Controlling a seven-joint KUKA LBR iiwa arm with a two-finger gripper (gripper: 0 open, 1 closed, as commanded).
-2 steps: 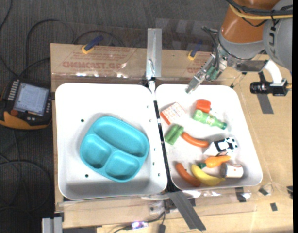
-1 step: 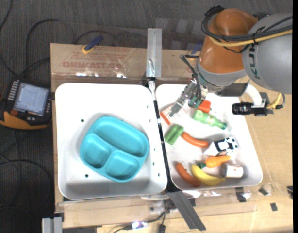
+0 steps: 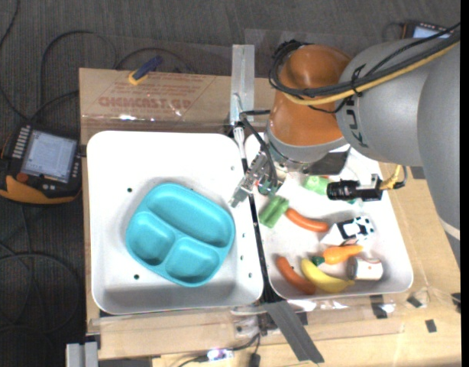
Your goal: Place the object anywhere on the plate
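Jaws over bin divider (aperture unclear)

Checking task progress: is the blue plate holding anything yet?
Empty. All three compartments of the blue plate show bare; the toy foods lie in the right bin.

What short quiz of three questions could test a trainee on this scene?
1. True or false: the blue plate lies in the left bin.
2. Which bin holds the banana? A) left B) right
3. Fill in: the gripper hangs over the ____ between the two bins.

Key: 1 true. 2 B, the right bin. 3 divide; the view does not settle whether it holds anything.
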